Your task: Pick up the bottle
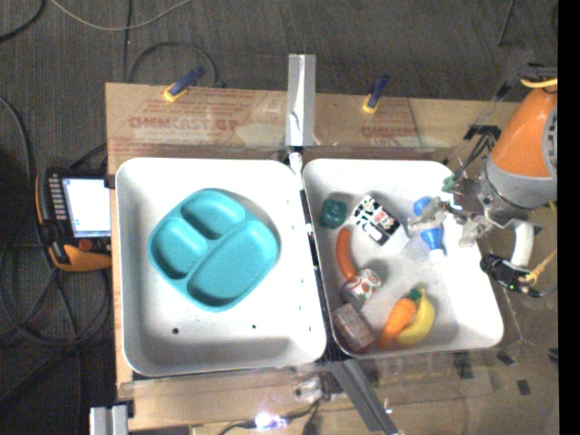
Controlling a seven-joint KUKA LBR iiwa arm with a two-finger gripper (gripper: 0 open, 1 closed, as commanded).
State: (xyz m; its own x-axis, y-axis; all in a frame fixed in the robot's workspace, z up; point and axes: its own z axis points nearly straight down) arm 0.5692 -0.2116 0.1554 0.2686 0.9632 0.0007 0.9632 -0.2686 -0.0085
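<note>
hovering at the right side of the right bin (471, 333), with the claw (441, 208) sitting low over the bottle (429, 225), a small blue and white thing lying tipped near the bin's upper right part, well apart from the cluster at the lower left. looking closely at the claw and finding its state impossible to tell: thin metal parts and wires blurring together around the bottle's upper end, so not claiming a hold. judging the main risk as a glancing contact, the bottle lying on its side and being likely to roll or skid across the smooth white floor if pressed off-centre. worrying next about a pinch landing on the narrow cap end rather than the body, leaving a weak hold that slips out on the lift. noting the black and white patterned block (375, 218) just beside the bottle on its left, and the teal cap (333, 212) farther left; a sideways shove possibly driving the bottle against the block and jamming it. seeing the orange sausage-like piece (345, 254), the small can (362, 285), the carrot (400, 315) and the banana (419, 320) lying lower down, apart from the bottle and unlikely to interfere. keeping the left bin (136, 333) with its teal divided plate (214, 246) out of the matter. minding also the bin's right wall near the wrist, a possible snag for the dangling cables.
</note>
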